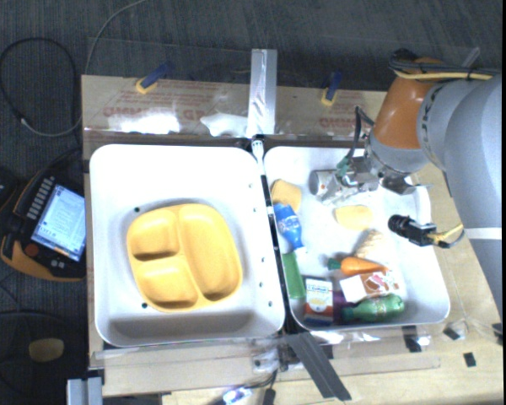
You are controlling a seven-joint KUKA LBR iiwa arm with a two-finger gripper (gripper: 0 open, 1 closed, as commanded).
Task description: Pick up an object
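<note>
Right bin (434, 306): clutter packed along left wall and front; small open patch mid-floor. Left bin (110, 175): yellow tray (184, 253) at center, margins free.

A handheld control pendant (55, 226) with an orange-and-black casing and a lit screen lies on the dark carpeted floor (236, 15) left of the surface (101, 91), and a thin cable (118, 19) snakes across the carpet above it, ending in a loop at the far left. Along the back edge of the surface, two blue-and-yellow clamps (153, 78) (330, 89) grip a clear plastic sheet (185, 108), well apart from each other. Between them a strip of silver tape (262, 91) runs upright toward the bins.
</note>
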